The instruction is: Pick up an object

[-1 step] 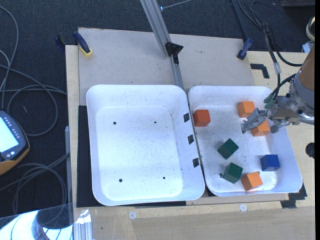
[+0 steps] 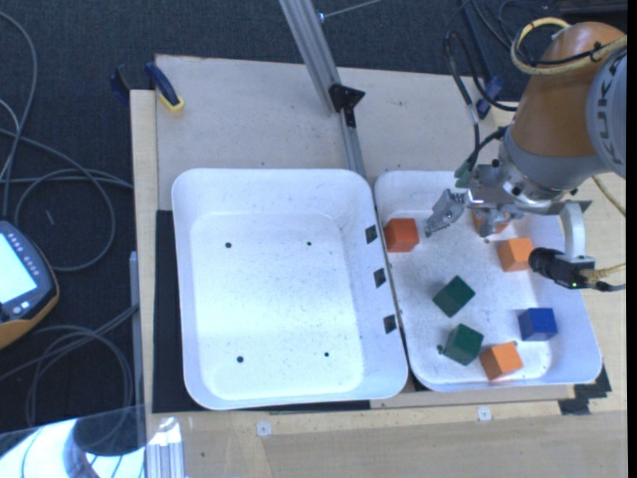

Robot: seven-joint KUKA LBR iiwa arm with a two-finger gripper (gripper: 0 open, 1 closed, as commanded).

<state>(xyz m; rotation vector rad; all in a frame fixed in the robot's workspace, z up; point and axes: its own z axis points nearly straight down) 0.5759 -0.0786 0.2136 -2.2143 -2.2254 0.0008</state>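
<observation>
The orange block (image 2: 401,234) lies at the far left of the right bin (image 2: 587,352), just beside the gripper (image 2: 464,210), whose fingers I'd call spread, holding nothing. It looks like the approach step; next it must come down squarely over the block and close. The block is a cube, no long axis, edges roughly square to the bin.

The arm reaches in from the right, its hand (image 2: 468,212) over the far part of the right bin (image 2: 572,361), fingers spread apart with nothing between them. One orange cube (image 2: 401,234) lies just left of the hand, another (image 2: 515,254) to its right. Nearer the front sit two green cubes (image 2: 455,295) (image 2: 464,344), a blue cube (image 2: 536,324) and a third orange cube (image 2: 501,359). The left bin (image 2: 189,267) stands alongside on the worktop (image 2: 249,118)
</observation>
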